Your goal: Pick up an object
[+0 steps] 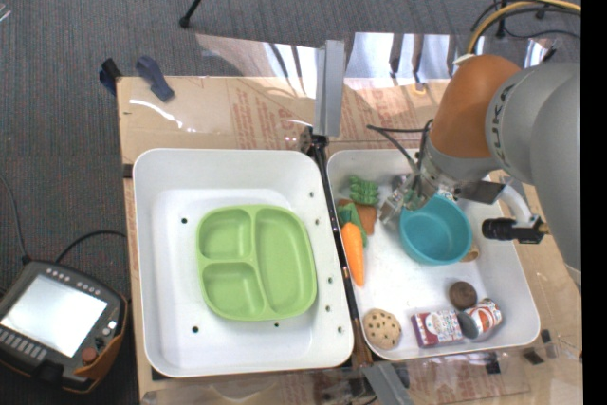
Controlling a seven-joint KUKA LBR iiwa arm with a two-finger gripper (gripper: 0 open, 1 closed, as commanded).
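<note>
Over the right bin [517,285], I see my claw [406,201] low at the rim of a smooth teal bowl [436,234]; I cannot tell whether it grips anything. Beside it lie a glossy orange carrot [353,251] with green leafy tops, a round speckled cookie [382,328], a dark brown disc [463,295] and a small printed carton [436,327] next to a can [482,320]. On my left bin [161,204] rests a matte green plastic tray [256,262] with three compartments.
</note>
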